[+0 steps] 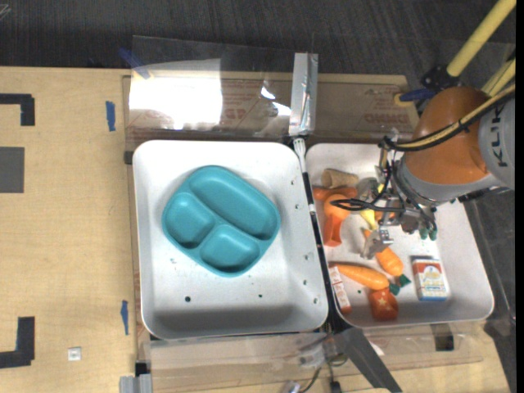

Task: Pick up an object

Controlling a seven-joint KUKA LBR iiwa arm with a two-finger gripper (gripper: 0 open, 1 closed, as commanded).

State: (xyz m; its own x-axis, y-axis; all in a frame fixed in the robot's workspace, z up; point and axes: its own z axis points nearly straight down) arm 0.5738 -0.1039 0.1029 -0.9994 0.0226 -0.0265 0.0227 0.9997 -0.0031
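Objects to pick are all piled in the right bin (479,301), so that's where you want to be looking. Going left to right though: you've got the cardboard bench top (65,219) filling the left of the frame, with bits of blue tape (110,115) on it. Next is the left bin (164,301), centre-left, with a teal divided tray (219,219) lying in it, three compartments, tilted a bit across the bin. Behind both bins, along the top, there's a clear plastic sheet (213,97) catching glare.

Then the right bin. At its left wall there's an orange piece (332,223) and a tan thing (337,177) above it near the top edge. Lower down, a carrot (363,275) lies sideways, with a red tomato-looking item (383,304) just below it and a small packet (339,291) at the bin's lower-left corner. A second, shorter carrot (390,262) sits just right of centre, and a small printed box (429,278) is near the lower right.

Your gripper (378,240) hangs over the middle of that bin, right above the short carrot, with the arm (446,142) coming in from the upper right. Too much clutter around the tips, so I can't tell if the pincer is apart or together, or clamped on anything.
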